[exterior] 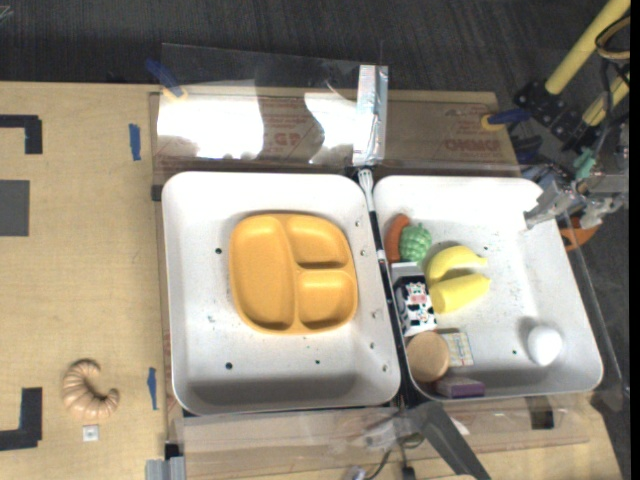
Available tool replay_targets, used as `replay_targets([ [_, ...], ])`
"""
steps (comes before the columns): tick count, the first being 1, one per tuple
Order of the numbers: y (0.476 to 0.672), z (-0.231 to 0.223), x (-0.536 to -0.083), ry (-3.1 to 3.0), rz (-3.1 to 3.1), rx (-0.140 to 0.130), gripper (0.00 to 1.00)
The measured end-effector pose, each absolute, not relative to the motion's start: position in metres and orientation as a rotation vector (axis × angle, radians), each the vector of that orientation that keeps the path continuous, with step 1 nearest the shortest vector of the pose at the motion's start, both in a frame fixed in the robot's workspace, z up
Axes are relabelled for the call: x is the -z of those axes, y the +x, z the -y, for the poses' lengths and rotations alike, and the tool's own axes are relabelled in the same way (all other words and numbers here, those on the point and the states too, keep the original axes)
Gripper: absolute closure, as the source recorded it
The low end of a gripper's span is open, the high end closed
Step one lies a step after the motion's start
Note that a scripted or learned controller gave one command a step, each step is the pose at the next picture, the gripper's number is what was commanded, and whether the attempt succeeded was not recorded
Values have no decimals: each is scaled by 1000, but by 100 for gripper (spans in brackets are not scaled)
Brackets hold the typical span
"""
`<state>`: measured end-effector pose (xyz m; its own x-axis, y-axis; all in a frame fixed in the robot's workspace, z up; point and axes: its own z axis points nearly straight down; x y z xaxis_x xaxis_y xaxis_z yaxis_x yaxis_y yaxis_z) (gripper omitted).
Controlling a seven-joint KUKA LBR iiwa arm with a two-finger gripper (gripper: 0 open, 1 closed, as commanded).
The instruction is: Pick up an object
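The right bin (500,363) holds several objects. Along its left wall lie an orange-red piece (397,230), a green knobbly item (414,242), a black and white box (415,304), a round tan disc (428,355) and a small purple block (462,388). Two yellow banana-like pieces (457,276) sit near the middle, and a white round object (545,345) lies toward the right. My gripper (548,208) hangs over the bin's far right corner, apart from all of these objects.
The left bin (195,268) carries a yellow divided plate (293,271). A clear plastic sheet (270,118) stands behind the bins. A tan curled toy (90,388) lies on the bench at the left. Cables and a yellow bar (590,38) crowd the far right.
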<state>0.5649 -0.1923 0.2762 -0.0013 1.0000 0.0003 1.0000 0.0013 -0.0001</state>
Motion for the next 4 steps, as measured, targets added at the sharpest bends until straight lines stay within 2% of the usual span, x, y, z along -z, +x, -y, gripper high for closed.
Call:
replay_targets([
  [1,568,146,-228,-2040,2385,-1,0],
  [2,569,111,-88,-2176,2275,8,0],
  [3,559,117,-88,-2357,2083,9,0],
  [4,487,118,-90,-2402,2052,22,0],
])
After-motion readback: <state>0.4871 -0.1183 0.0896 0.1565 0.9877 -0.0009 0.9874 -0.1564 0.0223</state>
